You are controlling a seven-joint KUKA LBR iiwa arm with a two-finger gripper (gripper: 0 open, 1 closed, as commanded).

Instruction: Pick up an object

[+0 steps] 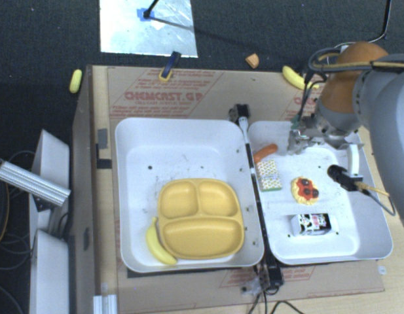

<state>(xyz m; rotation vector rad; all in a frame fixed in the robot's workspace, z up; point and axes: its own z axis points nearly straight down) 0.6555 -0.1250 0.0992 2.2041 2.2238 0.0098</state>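
Milk carton [311,224] sits at right bin's [372,241] front edge. Gripper [298,139] hovers at back; jaw state unclear. Orange sausage [265,152] lies just left of it, long axis slanting.

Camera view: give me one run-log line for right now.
gripper: over right bin, upper part | grasp: none seen | nearest: hot dog | left bin: yellow tray, banana
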